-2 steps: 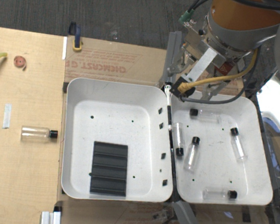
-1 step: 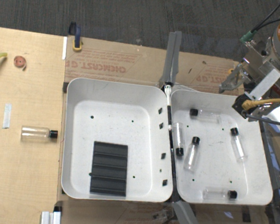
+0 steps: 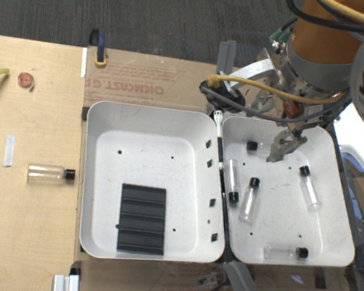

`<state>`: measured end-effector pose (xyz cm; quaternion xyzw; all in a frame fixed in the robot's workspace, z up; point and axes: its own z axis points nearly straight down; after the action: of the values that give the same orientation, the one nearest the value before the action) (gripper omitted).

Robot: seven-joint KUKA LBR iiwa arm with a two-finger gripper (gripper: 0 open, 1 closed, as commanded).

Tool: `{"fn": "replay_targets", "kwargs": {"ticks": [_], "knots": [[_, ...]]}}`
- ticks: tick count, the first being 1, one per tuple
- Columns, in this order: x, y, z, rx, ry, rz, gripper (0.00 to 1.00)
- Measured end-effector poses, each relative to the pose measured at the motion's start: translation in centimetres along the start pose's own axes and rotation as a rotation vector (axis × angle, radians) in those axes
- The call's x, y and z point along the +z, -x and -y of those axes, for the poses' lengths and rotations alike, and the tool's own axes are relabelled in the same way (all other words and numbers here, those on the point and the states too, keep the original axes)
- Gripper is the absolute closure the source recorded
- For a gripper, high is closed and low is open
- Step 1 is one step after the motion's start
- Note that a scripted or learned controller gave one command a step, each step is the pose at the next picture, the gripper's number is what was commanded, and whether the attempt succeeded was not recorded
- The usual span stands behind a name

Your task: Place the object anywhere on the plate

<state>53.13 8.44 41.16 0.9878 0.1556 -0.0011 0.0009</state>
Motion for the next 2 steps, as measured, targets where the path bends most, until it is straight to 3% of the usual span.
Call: {"fn": "replay_targets", "kwargs": {"ticks": [1, 2], "knots": [[-2.9, 1.6, -7.0, 0.099, 0.001, 0.001, 0.0], [2.1, -4.8, 7.7, 0.109, 0.001, -0.001, 0.0]]}}
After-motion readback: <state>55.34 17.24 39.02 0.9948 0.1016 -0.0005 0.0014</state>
